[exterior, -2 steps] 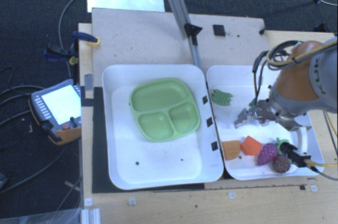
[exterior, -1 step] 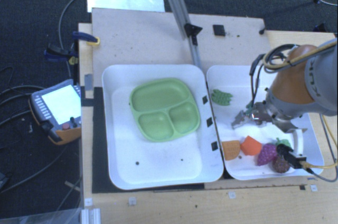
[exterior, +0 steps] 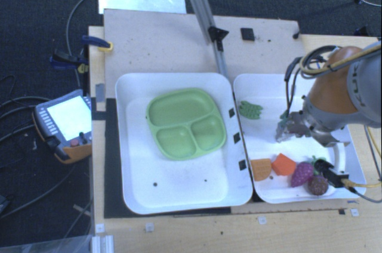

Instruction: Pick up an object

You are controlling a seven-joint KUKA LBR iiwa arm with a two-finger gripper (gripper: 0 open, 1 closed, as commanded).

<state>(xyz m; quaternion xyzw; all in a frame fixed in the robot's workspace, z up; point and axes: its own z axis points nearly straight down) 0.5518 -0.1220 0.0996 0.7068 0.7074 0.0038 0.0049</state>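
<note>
gripper low in right bin, fingers' state hard to tell | orange block, purple grapes near it | green tray in left bin

Two white bins sit side by side on the bench. The left bin holds one green divided plate. The right bin holds five toy foods: one green piece, two orange pieces, one purple grape bunch and one dark round fruit.

end effector blurred, arm edge-cut — dark fruit half-hidden
</note>
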